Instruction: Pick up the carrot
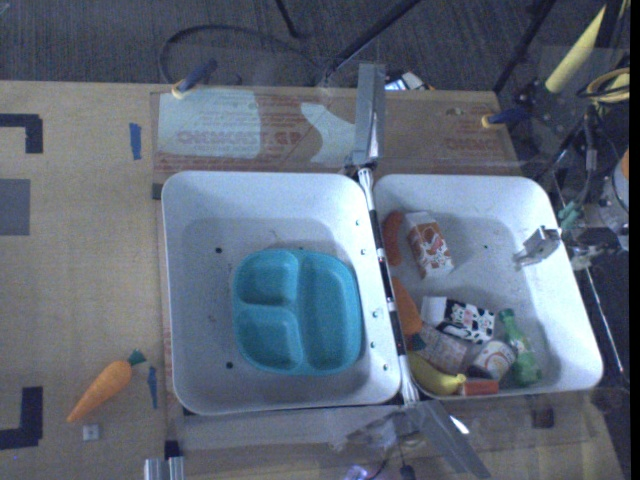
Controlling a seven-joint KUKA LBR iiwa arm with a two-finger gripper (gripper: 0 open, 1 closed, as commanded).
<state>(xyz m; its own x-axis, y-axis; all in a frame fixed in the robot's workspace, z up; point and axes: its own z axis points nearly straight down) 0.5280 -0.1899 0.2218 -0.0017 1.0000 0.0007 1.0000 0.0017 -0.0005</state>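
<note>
An orange toy carrot [100, 389] with a green top lies on the wooden bench, outside the bins, to the left of the left bin's front corner. Another orange, carrot-like piece [405, 310] rests against the left wall of the right bin [560, 228]. My gripper [537, 246] shows as a small grey shape over the right side of the right bin, far from both orange pieces and with nothing visibly in it.
The left bin [190, 208] holds a blue divided plate [297, 310]. In the right bin lie a juice carton [429, 247], a reddish-orange piece [393, 234], a cow-pattern carton [466, 320], a banana [436, 376], a can [491, 358] and a green item [519, 354].
</note>
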